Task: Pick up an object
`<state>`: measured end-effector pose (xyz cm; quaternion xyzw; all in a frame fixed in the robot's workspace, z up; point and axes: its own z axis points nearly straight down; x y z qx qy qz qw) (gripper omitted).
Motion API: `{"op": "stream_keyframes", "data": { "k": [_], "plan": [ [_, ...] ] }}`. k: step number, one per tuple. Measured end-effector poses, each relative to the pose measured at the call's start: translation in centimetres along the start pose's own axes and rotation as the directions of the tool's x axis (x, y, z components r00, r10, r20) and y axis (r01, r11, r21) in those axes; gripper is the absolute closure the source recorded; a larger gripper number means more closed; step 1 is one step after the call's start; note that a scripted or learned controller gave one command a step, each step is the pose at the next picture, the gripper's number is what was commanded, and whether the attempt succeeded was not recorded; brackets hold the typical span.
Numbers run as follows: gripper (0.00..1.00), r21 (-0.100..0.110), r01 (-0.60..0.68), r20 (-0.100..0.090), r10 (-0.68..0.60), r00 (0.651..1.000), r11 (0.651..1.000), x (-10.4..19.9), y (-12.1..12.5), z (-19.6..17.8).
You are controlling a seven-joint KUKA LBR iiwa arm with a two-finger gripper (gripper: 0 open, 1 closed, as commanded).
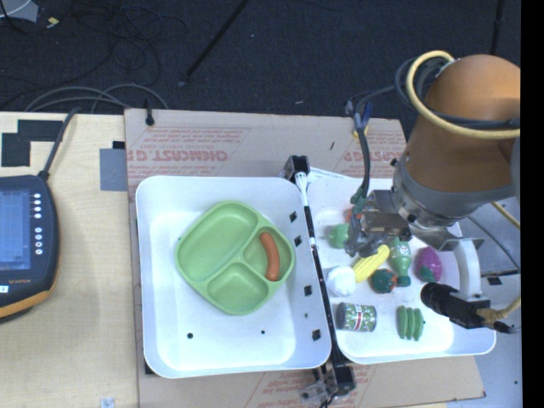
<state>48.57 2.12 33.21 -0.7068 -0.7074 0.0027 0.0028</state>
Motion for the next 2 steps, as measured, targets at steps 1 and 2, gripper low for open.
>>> {"op": "stream_keyframes", "data": {
  "k": [1,2],
  "plan": [
    [1.00,0.005,-0.004,0.001,0.004,1.000,1.000,-3.0,-1.1,9.4],
    [1.00,-0.011,0.001,-0.001,-0.001,1.000,1.000,-1.0,-0.9,1.4]
  ]
}}
